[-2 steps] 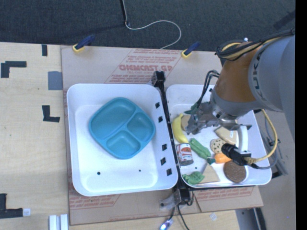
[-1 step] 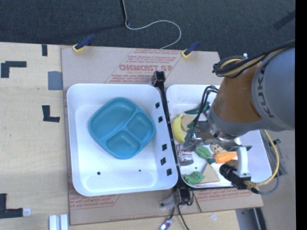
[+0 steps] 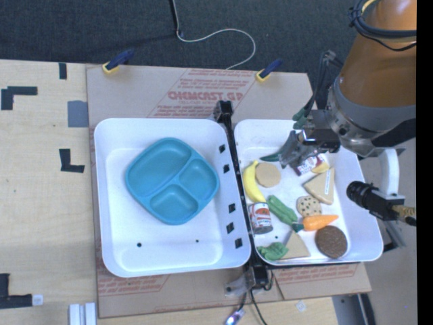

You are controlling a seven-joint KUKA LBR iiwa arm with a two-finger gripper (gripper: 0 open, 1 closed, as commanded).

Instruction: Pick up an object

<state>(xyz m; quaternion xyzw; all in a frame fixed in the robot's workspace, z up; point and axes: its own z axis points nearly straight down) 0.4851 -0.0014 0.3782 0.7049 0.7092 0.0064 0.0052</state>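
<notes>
The gripper (image 3: 298,153) is hanging low over the upper part of the right bin (image 3: 369,249), and its dark body is hiding whatever lies directly beneath, so I cannot tell its state or whether anything is caught in it. Crowding close around it are toy foods: a small red-and-white item (image 3: 312,162) is peeking out just beside it, a round tan cookie (image 3: 268,175) is lying just below it, and a curved yellow banana (image 3: 252,182) is touching that cookie on the side toward the divider. Further from the gripper, a pale wedge of cheese (image 3: 321,187) is sitting beside a speckled cracker (image 3: 308,205), with a green pepper-like piece (image 3: 283,209) and an orange carrot (image 3: 318,221) just past them. A small can with a red label (image 3: 261,218) is standing against the divider, and a dark brown round patty (image 3: 331,242) is resting near the bin's far corner, beside a tan wedge (image 3: 296,246) and a green leafy bit (image 3: 272,251). The left bin (image 3: 115,249), well apart from the gripper, is holding a smooth, sky-blue plastic plate (image 3: 172,179) divided into three compartments, turned at an angle. Both shallow white bins are sitting on a sheet of printed cardboard (image 3: 196,95), held by yellow-and-blue clamps (image 3: 118,60), with a thin white cable (image 3: 223,36) looping above it.
</notes>
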